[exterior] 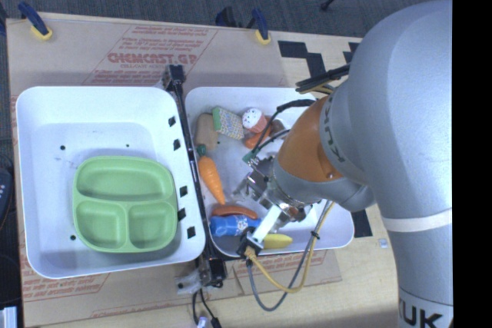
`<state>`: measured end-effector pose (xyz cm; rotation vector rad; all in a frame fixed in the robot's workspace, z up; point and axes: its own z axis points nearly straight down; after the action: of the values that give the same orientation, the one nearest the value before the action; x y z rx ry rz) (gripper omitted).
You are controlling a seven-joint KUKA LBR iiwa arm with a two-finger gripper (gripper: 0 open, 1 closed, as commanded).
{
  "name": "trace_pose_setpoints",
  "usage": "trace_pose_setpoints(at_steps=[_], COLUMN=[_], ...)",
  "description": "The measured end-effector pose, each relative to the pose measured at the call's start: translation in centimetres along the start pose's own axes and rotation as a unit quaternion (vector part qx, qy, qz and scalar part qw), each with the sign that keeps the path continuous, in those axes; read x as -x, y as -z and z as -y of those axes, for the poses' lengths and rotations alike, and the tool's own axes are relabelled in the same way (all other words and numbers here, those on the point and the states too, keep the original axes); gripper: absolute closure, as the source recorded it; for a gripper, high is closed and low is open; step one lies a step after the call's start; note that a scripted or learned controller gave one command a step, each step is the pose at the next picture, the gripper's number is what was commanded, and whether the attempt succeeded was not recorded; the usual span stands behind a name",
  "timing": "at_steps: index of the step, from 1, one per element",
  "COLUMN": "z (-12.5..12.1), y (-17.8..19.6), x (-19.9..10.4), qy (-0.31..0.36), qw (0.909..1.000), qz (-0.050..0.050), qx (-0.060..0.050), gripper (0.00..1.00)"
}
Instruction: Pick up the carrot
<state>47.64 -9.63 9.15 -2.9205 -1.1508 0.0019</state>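
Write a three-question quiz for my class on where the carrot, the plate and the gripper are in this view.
1. True or false: the carrot lies on the green divided plate.
2. The gripper hangs over: A the plate's bin; B the carrot's bin; C the carpet.
3. Fill in: the plate has ___ compartments.

Key
1. False: the carrot lies on the floor of the other bin, close to the wall between the two bins.
2. B
3. three
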Motion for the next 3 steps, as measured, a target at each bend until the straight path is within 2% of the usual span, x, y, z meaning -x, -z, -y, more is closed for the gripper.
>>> trace_pose_setpoints(at_steps=[1, 2, 3], z=[0.03, 0.05, 0.07], y=[0.94, 1.90, 1.88], x=[0.00, -0.05, -0.04], qy=[0.002, 0.005, 0.005], qw=[1.0000, 1.0000, 1.0000], qz=[0.000, 0.001, 0.001], qx=[-0.002, -0.003, -0.004], gripper=[1.00, 1.00, 0.00])
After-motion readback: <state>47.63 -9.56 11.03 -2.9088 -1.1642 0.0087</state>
